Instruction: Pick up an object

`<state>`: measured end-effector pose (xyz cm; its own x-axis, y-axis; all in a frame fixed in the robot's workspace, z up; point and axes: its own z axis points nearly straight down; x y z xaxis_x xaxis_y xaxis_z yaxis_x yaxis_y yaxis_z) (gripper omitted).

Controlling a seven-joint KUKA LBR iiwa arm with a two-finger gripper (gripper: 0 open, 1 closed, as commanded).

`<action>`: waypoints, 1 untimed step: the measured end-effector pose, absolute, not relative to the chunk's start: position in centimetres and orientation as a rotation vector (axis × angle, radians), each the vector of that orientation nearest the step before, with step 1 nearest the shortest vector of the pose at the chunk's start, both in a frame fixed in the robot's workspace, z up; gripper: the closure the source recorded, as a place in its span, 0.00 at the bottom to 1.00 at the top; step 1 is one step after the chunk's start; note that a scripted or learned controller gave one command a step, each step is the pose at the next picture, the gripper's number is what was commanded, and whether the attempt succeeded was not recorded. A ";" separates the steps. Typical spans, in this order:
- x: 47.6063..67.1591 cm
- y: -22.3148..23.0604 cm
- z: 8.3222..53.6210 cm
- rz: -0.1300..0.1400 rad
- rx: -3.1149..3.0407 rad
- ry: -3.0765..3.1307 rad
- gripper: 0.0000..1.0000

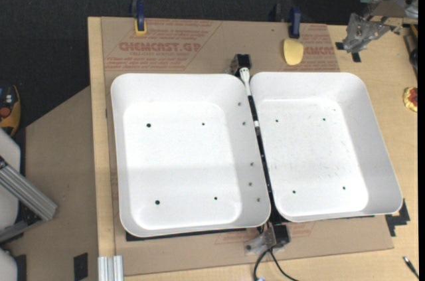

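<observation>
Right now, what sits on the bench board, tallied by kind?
White bins: 2, the left bin and the right bin
Blue clamps: 2, the left clamp and the right clamp
Yellow object: 1, lying on the board
Total: 5

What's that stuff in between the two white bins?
In the camera view, a thin black strip runs down the gap between the left bin and the right bin.

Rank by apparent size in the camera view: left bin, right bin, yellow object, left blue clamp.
1. Left bin and right bin: look alike, so unranked.
2. Yellow object.
3. Left blue clamp, close to the yellow object, so unsure.
</observation>
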<state>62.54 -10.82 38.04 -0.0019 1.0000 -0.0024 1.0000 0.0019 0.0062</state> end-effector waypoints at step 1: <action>65.1 -5.1 27.1 -0.009 2.222 2.235 1.00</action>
<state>65.08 -5.08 27.11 -0.0058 1.0000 0.0034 0.9999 0.0058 -0.0112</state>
